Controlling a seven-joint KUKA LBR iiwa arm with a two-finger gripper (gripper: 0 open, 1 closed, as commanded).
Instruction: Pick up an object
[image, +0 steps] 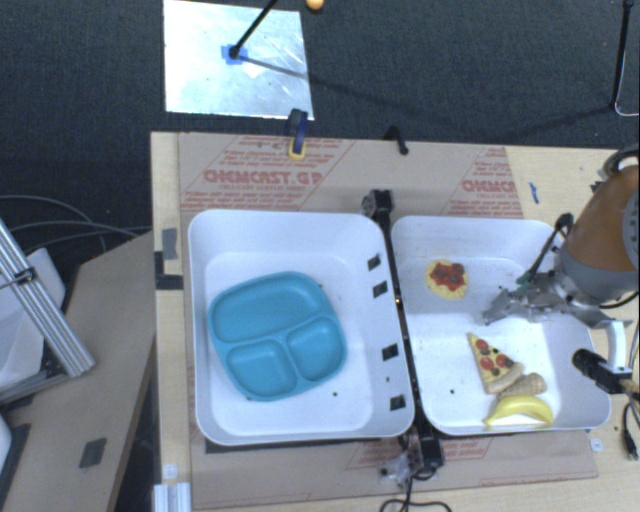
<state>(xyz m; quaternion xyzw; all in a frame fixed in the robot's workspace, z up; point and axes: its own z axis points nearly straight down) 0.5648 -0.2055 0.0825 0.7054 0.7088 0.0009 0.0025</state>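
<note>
My claw (497, 309) is low inside the right bin (470, 240), near its middle, a little toward the right wall. Its fingers are small and dark here, and I cannot tell if they are spread or pressed together; I see nothing between them. My arm (600, 245) comes in over the right wall of this bin, and its orange band is cut off by the picture's edge.

In the same bin, a small round pizza (447, 279) lies toward the far side, near the left wall, apart from my claw. A pizza slice (492, 360) lies toward the near side, below my claw. Just beside it, at the near right corner, are a beige piece (527, 384) that I cannot name and a yellow banana (520, 409), all close together.

The left bin (290, 232) carries a blue divided plate (276, 333) with three compartments.
</note>
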